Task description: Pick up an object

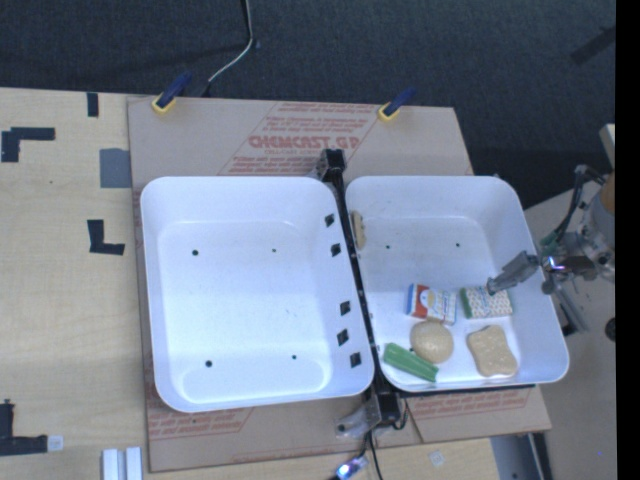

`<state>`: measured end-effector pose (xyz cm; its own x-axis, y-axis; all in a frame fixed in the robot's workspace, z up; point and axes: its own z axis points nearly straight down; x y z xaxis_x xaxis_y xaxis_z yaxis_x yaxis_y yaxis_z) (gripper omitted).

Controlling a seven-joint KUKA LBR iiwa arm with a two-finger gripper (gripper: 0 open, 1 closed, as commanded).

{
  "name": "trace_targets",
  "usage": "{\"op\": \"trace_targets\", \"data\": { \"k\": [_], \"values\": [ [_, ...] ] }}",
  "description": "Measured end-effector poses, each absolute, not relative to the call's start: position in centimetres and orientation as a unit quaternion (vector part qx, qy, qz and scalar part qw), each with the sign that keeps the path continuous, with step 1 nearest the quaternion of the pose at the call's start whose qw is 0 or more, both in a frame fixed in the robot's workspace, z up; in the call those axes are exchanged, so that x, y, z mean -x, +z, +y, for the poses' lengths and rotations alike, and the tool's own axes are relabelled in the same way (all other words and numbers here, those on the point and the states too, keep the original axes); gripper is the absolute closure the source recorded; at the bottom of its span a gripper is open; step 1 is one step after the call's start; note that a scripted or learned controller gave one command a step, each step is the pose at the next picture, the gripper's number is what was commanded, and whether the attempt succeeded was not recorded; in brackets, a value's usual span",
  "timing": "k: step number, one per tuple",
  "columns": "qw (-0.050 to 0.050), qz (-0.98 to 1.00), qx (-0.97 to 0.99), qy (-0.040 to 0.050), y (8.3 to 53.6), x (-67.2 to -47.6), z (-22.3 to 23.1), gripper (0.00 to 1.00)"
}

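Bins: two white bins sit side by side on a cardboard sheet (290, 143) atop the table (60, 268); left bin (165, 298), right bin (500, 213).
Count: five items are grouped in the right bin's 5 o'clock corner, plus one small tan piece (358, 230) against the divider at its 9 o'clock edge.
Items: one red-and-white packet (431, 302); one green-speckled white pad (486, 304) just beside it; one round beige lump (432, 341); one tan slab (492, 351); one green bar (411, 362) at the 6 o'clock rim.
Claw: the claw (508, 275) reaches in from 3 o'clock, its grey tip over the top edge of the speckled pad; whether it is open or closed cannot be told, and nothing shows gripped in it.
Clamps: two yellow-and-blue clamps, one (170, 91) at the sheet's 11 o'clock corner and one (396, 103) at 1 o'clock.
Cable: one black cable (243, 28) trails off toward 12 o'clock.
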<state>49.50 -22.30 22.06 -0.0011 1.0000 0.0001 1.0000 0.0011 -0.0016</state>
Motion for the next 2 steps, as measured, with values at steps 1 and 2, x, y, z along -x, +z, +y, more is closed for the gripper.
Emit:
{"op": "trace_targets", "data": {
  "k": [1,2],
  "values": [
    [0.001,-0.707,0.707,0.0006,22.1,-49.5,-22.3,0.0],
    [-0.004,-0.709,0.705,-0.0022,31.3,-52.3,-19.0,0.0]
  ]
}}
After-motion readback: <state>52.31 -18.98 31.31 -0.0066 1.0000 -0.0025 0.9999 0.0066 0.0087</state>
